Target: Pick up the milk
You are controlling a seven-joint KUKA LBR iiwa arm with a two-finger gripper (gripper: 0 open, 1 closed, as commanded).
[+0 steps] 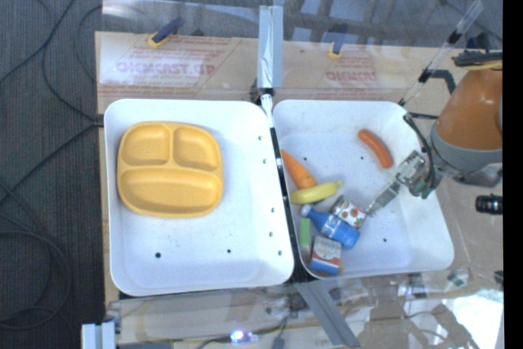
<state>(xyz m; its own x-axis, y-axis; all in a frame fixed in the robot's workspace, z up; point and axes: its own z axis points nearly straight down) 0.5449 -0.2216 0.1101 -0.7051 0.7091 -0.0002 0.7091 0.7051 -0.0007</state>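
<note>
1. Reaching into the right bin (425, 257), the gripper (373, 206) sits low over the cluster of toy food, its tip just beside a small spotted white box (350, 214).
2. You can't tell here whether the gripper is apart or together: it is too thin and blurred at this size. Nothing visibly sits in it.
3. Milk (325, 255): your best guess is the red-and-white carton, though the label is too small to confirm. It lies past the gripper tip, farther from the arm and toward the camera, with a blue bottle (337, 230) between it and the tip.
4. Also beyond the tip, away from the arm: a banana (315, 193) and a carrot (297, 170). A sausage (375, 147) lies off to the tip's far side, apart from the rest.
5. Progress: pick not done. The milk rests on the bin floor, not lifted and apparently not touched.
6. Left to do, as a judgement: move the gripper past the bottle to the carton, close on it, and lift. The tight clutter there risks grabbing the wrong item.
</note>
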